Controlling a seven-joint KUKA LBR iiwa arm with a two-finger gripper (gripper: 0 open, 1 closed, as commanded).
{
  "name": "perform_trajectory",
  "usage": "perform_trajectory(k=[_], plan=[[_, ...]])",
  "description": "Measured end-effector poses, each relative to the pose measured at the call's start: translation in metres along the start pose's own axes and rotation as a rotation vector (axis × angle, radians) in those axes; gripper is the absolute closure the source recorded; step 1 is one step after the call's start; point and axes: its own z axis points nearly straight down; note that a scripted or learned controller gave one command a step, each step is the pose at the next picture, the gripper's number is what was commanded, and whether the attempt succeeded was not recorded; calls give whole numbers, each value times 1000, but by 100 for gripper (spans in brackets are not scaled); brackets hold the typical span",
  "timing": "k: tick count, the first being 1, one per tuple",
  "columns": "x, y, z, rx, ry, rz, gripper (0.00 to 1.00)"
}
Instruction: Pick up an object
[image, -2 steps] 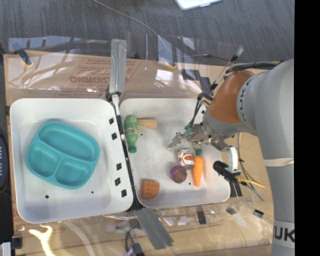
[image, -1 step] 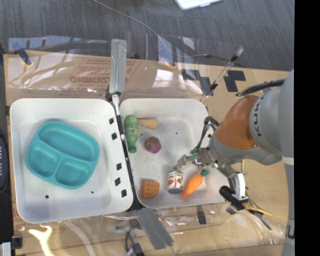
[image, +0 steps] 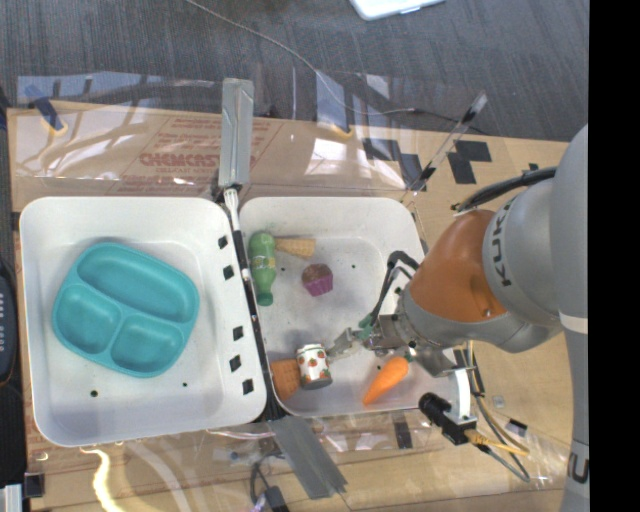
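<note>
Two shallow white bins side by side: left bin (image: 40, 330) holds teal three-compartment plate (image: 125, 308). Right bin (image: 340, 212) holds green toy bottle (image: 263, 265), tan cone (image: 296, 246), purple cupcake (image: 318, 279), small printed can (image: 314, 365) beside orange waffle piece (image: 284, 376), orange carrot (image: 386, 379). Gripper (image: 347, 342) low over bin floor, fingers slightly spread, pinching nothing, between can and carrot, just beside can.
</note>
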Motion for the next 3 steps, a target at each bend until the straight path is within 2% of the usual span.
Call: perform_trajectory(k=[1,2,3], plan=[[63,110,1,2,1,-3,0],[62,109,-8,5,1,-5,100],[62,109,-8,6,1,-5,0]])
